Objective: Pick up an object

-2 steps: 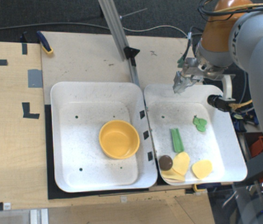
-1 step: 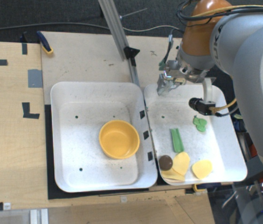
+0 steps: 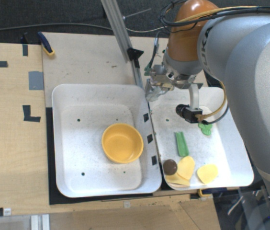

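**Inspection: end effector over right bin, no object in hand**

The grey arm (image 3: 240, 56) reaches in from the right, and its end effector (image 3: 155, 91) hangs over the far left corner of the right bin (image 3: 230, 171), close to the wall shared with the left bin (image 3: 63, 104). Whether it is spread or pressed together cannot be told; the wrist housing and cabling mask it. Nothing is seen held.

Candidate objects lie well apart from the end effector. In the right bin, near the front edge: a green stick (image 3: 181, 143), a brown ball (image 3: 170, 166), a yellow wedge (image 3: 185, 169) touching the ball, and a yellow slice (image 3: 207, 173) just beside the wedge. A small green piece (image 3: 205, 128) lies further back, partly under a black fitting on the arm. The left bin holds a yellow bowl (image 3: 122, 143), upright.

Handling assessment: all items appear to be light plastic toys, stiff and likely smooth. The green stick looks the easiest pick, taken across its narrow width at mid-length. The ball may roll or squirt out. The wedge and slice lie flat and low, offering little to pinch. The bowl would need a grip on its rim.

Obscured: the rear of the right bin under the arm, and the shape of the small green piece.
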